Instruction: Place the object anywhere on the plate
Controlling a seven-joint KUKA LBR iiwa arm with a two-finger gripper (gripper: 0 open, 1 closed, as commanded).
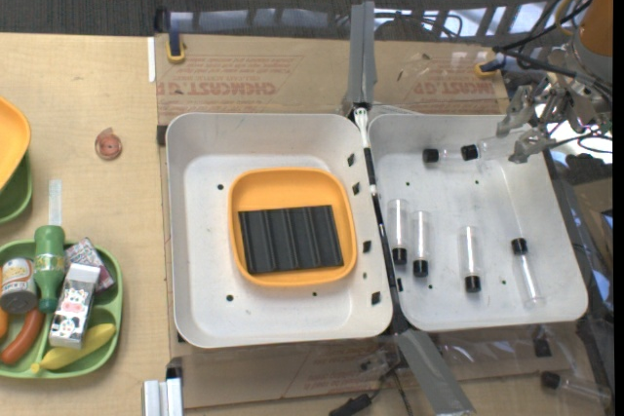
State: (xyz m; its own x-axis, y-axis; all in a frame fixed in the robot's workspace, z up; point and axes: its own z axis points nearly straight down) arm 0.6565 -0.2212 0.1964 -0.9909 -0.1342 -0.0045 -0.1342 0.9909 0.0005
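Over the far corner of the right bin point(487, 200), poised above the white floor: the claw point(526, 127), hanging from the grey arm with cables trailing behind it. Cannot tell how wide open, the metal parts too small and tangled against the frame beyond. Nothing seen gripped, and contact with anything not clear either.

Just beside the claw, toward the plate: a clear tube point(450, 153) lying crosswise with black caps, hard to say whether one tube or two end to end. Probably the nearest candidate for a pick, judging by that closeness. Nearer the camera than the claw and well apart from it: the other tubes point(470, 253), lying lengthwise in a loose row, black caps mostly toward the near rim, scattered flat so that each can be taken from above without disturbing its neighbour.

Well away from the claw, across the wall between the bins: the orange plate point(292, 180), sitting in the middle of the left bin point(195, 209), with a black ribbed mat point(292, 239) resting on it. Centred like that, easy to reach and forgiving as a drop spot, any part of it counting. No tube on it yet, so the task looks barely begun: a grasp first, then a carry over the dividing wall.

Farthest from the claw, out on the counter point(88, 83): a green tray point(112, 307) of toy food, apparently no part of this job
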